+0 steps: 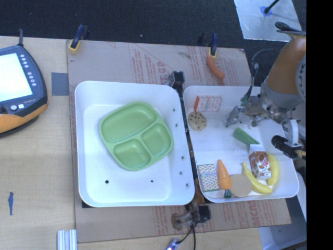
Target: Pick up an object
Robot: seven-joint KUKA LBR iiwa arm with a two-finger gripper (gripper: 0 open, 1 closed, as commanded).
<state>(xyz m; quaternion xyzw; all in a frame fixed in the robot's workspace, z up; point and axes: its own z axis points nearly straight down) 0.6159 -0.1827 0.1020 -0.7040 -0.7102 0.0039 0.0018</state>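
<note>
bottom edge of right bin (250,198) holds most of the stuff, packed along the front wall: patterned card (207,177) at the left, orange carrot (223,175) just beside it w/ a small green bit at its tip, tan round disc (240,185) touching the carrot's right side, yellow banana (264,178) curving round the disc and up the right, red/brown packet (259,164) lying on the banana. further back in same bin: green wedge (244,136) near the middle, cookie (197,121) by the left wall, red-and-white box (208,104) at the back left corner.

left bin (91,139) has a green divided plate (136,135), 3 compartments, sitting tilted, mid-bin.

arm (286,72) comes in from the right, orange band up top. gripper (233,117) is over the back-middle of the right bin, fingers parted w/ nothing btwn them, above bare bin floor, apart from the green wedge just in front of it. cookie sits to its left, not touching.

outside the bins: pendant w/ screen (18,87) at far left on the bench, orange clamp (216,66) behind the right bin.
</note>
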